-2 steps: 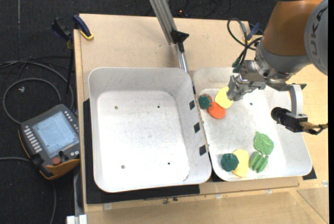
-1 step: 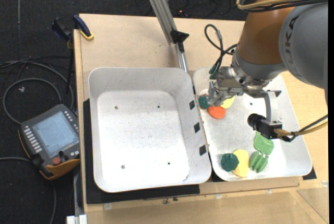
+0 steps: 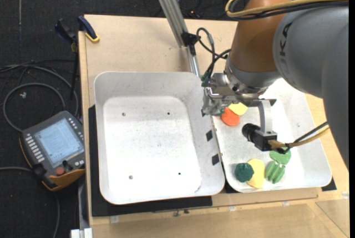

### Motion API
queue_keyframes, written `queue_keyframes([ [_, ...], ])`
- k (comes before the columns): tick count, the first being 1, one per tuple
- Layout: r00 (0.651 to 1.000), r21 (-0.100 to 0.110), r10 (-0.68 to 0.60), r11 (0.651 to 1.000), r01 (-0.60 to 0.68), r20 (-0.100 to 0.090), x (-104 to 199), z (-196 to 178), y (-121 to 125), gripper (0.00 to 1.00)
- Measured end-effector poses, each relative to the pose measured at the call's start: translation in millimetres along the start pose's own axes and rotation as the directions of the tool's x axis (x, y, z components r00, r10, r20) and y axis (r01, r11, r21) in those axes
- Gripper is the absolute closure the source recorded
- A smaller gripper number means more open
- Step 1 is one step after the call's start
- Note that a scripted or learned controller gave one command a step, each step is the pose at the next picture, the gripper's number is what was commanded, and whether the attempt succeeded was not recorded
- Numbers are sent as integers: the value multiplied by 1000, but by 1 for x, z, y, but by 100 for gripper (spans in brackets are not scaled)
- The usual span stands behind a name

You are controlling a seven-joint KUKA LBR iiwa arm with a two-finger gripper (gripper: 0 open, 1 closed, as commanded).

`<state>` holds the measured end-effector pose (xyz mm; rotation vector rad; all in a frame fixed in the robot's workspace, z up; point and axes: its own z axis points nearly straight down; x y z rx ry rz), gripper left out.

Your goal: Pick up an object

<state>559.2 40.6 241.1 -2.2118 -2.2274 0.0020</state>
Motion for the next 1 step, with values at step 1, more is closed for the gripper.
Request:
queue_keyframes([
  [1,1000,0,-2,1000,2,-1,58,11,-1,100],
])
